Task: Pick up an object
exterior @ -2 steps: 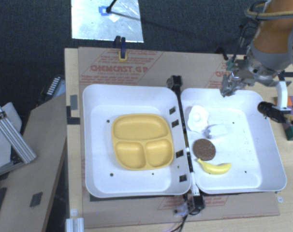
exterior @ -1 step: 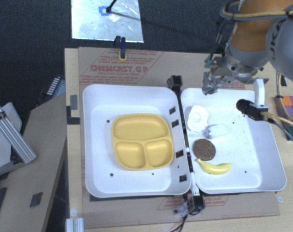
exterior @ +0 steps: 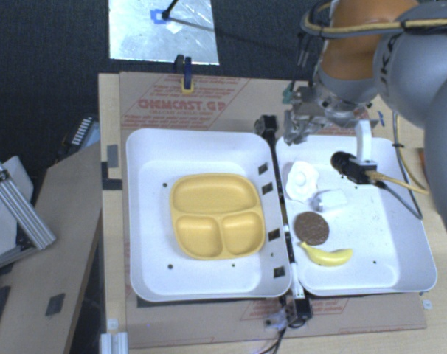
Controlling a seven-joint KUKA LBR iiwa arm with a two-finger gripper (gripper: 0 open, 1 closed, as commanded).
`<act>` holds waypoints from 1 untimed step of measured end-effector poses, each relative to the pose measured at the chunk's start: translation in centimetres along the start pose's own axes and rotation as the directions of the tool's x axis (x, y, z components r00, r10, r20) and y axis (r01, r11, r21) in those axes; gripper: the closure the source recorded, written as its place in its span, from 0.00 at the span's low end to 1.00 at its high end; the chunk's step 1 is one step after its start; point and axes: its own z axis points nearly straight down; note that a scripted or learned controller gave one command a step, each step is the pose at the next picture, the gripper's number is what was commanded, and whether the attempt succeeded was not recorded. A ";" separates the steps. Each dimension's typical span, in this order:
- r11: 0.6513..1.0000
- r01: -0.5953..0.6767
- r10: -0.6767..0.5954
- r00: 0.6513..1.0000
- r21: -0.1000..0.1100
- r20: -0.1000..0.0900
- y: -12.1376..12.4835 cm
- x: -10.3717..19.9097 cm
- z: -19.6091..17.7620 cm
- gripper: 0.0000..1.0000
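**Jaw position.** The arm [exterior: 400, 57] reaches in from the right. It sets the jaws over the far rim of the right bin [exterior: 408, 271], close to that bin's inner far corner. Whether the jaws stand wide or narrow cannot be told.

**Objects in the right bin, measured from the jaws.**
- A white toy fried egg [exterior: 302, 177] lies just nearward of the jaws, beside the inner wall.
- A small pale piece [exterior: 331, 197] lies just beside the egg, slightly right of the jaws.
- A brown round disc [exterior: 311, 228] lies farther nearward, roughly in line with the jaws.
- A banana [exterior: 327, 256] lies farthest from the jaws. It sits at the disc's near edge; contact cannot be confirmed.

**Clearance.** All four objects sit along the inner wall. The floor right of them is open out to the outer wall and the near right corner.

**Left of the jaws.** Across the seam, the left bin [exterior: 146, 198] holds a yellow three-compartment tray [exterior: 212, 214]. Open floor surrounds it on every side. Both bins rest on a cardboard sheet [exterior: 209, 102] on the table [exterior: 68, 220].
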 end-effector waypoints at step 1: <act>1.000 0.001 -0.001 1.000 0.000 0.000 -0.5 5.1 -0.1 1.00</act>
